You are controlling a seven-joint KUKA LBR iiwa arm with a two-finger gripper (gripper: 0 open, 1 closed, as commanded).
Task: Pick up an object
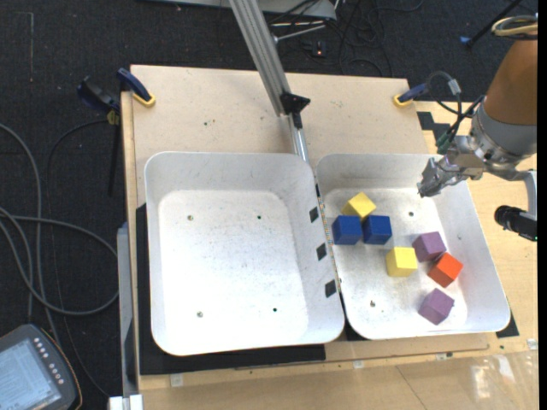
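The right bin (479, 314) holds several small blocks. A yellow block (361, 205) lies near its middle top, with two blue blocks (347, 230) (377, 229) just below it. Another yellow block (401, 261) lies lower, and a purple block (428, 246), an orange block (445, 269) and a second purple block (437, 305) sit toward the right. My gripper (430, 183) hangs over the bin's upper right corner, apart from all the blocks, with nothing seen between its fingers.
The left bin (224, 246) stands beside the right one. A slanted metal pole (261, 41) runs down to the gap between the bins. Blue-and-yellow clamps (135, 88) (419, 90) sit at the bench's top corners.
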